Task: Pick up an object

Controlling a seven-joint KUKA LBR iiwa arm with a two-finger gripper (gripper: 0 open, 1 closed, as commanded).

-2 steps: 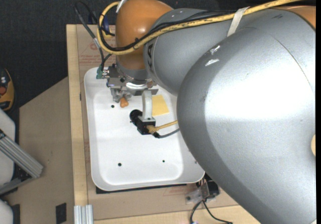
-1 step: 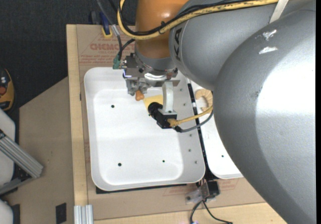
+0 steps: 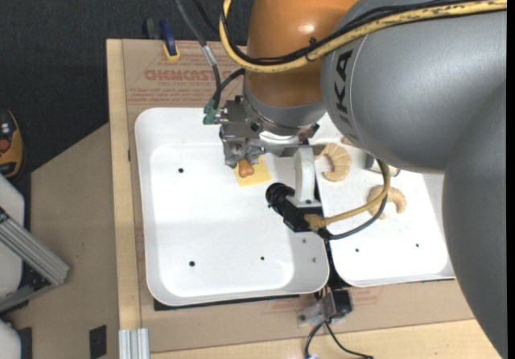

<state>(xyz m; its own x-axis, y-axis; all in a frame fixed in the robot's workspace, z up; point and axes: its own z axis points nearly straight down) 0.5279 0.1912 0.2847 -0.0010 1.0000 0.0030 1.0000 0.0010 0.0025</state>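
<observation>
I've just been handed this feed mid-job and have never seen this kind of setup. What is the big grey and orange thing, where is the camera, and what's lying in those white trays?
The single camera is fixed above the bench, looking down at a slant. The large grey shape with the orange band is a robot arm reaching in from the picture's right; it looks huge because it is close to the lens. Its gripper hangs low over the upper part of the left bin, right above a small yellow-orange block. The arm's body hides the fingertips, so I cannot tell whether anything is grasped. The right bin holds two pale tan curved pieces, one near the divider and one further right. The black cable and connector belong to the arm, not the bins.
</observation>
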